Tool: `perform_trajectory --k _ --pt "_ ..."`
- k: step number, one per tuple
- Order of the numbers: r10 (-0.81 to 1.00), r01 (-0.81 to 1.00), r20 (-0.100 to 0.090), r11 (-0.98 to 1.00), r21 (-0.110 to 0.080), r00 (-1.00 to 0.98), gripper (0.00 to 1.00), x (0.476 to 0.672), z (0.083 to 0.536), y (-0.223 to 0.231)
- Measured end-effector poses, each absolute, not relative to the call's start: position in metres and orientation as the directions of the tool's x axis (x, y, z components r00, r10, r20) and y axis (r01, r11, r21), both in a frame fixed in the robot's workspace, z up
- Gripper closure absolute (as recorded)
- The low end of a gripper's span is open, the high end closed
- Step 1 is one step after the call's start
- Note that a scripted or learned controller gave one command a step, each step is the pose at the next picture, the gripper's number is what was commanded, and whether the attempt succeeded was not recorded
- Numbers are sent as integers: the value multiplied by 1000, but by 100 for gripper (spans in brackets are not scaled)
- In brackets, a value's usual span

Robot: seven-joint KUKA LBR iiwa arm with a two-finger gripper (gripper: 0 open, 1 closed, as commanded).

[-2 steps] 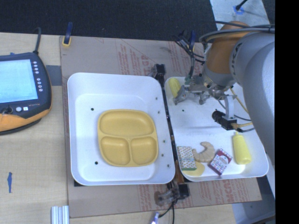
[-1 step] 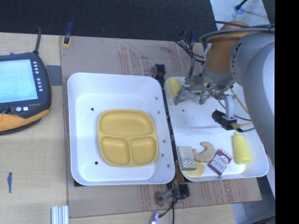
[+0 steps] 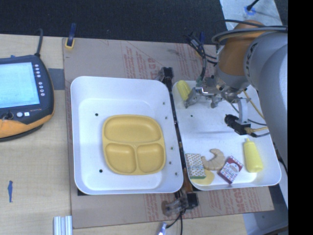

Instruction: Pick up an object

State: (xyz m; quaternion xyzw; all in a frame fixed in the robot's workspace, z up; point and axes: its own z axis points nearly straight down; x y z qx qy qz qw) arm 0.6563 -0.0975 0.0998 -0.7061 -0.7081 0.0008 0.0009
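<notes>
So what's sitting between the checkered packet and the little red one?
A tan curved piece lies between the checkered packet and the red packet in the right bin, with a pale yellow round bit beside it, in the camera view.

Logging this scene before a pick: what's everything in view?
Left bin: 1, white, bench centre.
Divided plate: 1, yellow, in left bin.
Right bin: 1, white, beside left bin.
Cylinder: 1, yellow, right bin's far corner.
Bottle: 1, yellow, right bin's right side.
Box: 1, green-white, right bin's near edge.
Curved piece: 1, tan, beside box.
Packet: 1, red, beside curved piece.
Teach pendant: 1, grey-orange, bench's left.
Arm: 1, grey-orange, from right.
Gripper: 1, metallic, over right bin.
</notes>
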Motion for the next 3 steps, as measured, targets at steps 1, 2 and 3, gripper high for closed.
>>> perform_trajectory --k 1,2,3 --pt "1000 1000 2 5 -9 -5 0 655 91 -93" --pt "1000 1000 1 2 -7 -2 0 655 91 -103" --pt "1000 1000 1 3 -8 -3 0 655 92 -94"
